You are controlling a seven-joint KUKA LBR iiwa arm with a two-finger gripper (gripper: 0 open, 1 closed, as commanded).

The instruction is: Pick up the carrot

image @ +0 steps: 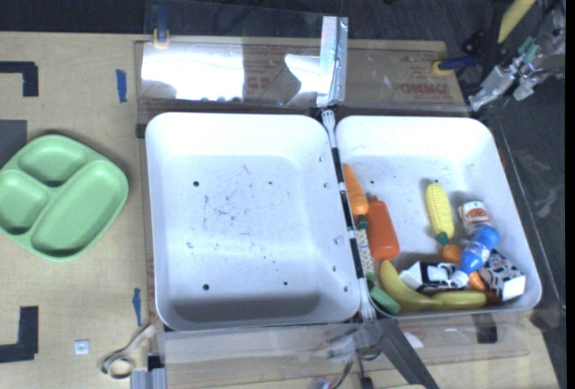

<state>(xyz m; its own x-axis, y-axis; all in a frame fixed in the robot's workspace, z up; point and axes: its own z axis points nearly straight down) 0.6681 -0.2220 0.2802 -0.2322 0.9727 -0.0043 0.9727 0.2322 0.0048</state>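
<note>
So the gripper [514, 77] is parked up in the far right corner, off beyond the back edge of the right-hand shallow white bin [404, 149], and it's small and blurry enough there that I honestly can't tell if it's open or clamped; nothing visibly in it either. It's well apart from the target. The slim orange carrot with the green stub end [354, 187] lies in that right bin, jammed lengthwise against the left wall, right by the divider where the two bins meet. Just beside it, looks like touching, is a chunkier orange-red plastic bottle-shaped thing [384, 231], then the yellow corn cob [438, 209] further right, and a yellow banana [422, 295] curving along the front with a heap of small toys. The left white bin [238, 207] and the green divided plate [58, 197] sit off to the side. My worry: the carrot hugging the wall leaves hardly any room on that side, so a descent could clip the bin rim or land skewed. Also the orange-red neighbour is close in colour and position, so grabbing that instead, or pinching both, seems like the likely flop.
</note>
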